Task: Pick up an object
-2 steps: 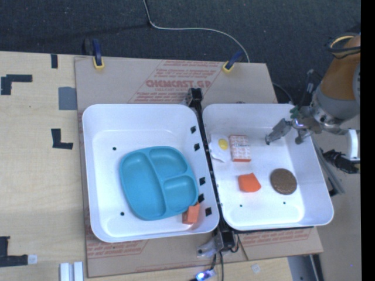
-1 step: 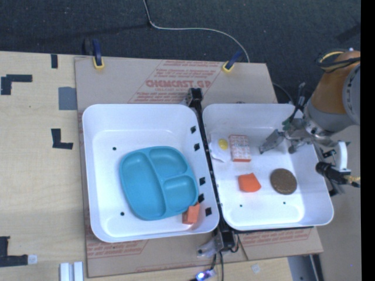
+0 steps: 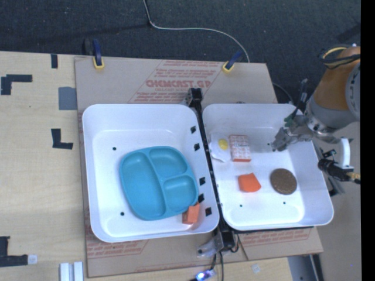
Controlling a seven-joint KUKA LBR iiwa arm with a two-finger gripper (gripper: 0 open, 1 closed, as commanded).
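Note:
The right bin (image 3: 304,212) holds a round brown disc (image 3: 283,181), an orange block (image 3: 249,183), a pink-and-white patterned packet (image 3: 239,148) and a small yellow-and-white object (image 3: 221,146). My gripper (image 3: 281,141) hangs over the right bin's far right part, above and just behind the brown disc, with nothing seen between its fingers. The left bin (image 3: 99,157) carries a blue divided plate (image 3: 158,182), and a small orange block (image 3: 191,215) lies by the plate's near right corner.
The two bins sit side by side on a cardboard sheet (image 3: 176,81) held by clamps at its far edge. A black divider (image 3: 202,157) runs between the bins. A cable (image 3: 193,31) trails across the dark floor behind the bench.

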